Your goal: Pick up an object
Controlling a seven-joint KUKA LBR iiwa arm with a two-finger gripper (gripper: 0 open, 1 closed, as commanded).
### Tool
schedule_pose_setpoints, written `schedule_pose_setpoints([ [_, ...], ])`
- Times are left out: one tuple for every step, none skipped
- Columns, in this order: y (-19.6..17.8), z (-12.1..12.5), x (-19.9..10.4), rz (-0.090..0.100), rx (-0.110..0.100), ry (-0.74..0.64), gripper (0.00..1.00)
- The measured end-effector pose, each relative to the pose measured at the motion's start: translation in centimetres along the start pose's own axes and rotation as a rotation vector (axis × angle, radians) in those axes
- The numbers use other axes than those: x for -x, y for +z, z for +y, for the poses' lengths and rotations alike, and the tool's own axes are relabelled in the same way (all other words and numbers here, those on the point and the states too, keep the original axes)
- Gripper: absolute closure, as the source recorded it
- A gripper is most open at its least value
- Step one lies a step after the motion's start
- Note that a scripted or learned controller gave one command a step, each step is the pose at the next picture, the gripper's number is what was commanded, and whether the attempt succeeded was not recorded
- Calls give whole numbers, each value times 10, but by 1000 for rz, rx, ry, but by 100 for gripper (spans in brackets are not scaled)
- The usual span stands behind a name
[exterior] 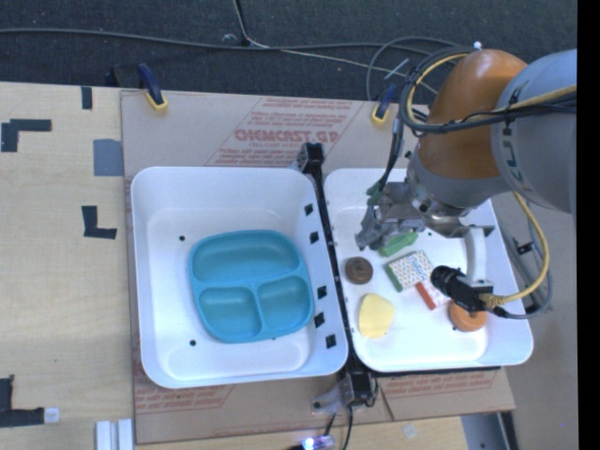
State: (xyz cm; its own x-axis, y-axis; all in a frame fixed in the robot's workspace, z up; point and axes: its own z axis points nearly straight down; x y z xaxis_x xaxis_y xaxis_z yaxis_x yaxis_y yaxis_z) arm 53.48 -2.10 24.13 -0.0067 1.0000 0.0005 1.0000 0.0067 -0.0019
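Camera view, gripper point(380, 235) fingertips blurred, green obj point(401, 243) half hidden

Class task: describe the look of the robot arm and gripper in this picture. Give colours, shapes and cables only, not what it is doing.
The arm is grey and thick, with a rounded orange band above the wrist. Thin black and yellowish cables loop around that band. Below it a grey metal wrist narrows to a dark gripper, too blurred to show finer detail.
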Motion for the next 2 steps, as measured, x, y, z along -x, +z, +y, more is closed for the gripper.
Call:
schedule_pose_setpoints([
  [14, 9, -53, -1, -1, 1, 100],
  [15, 20, -113, 0, 1, -1, 100],
])
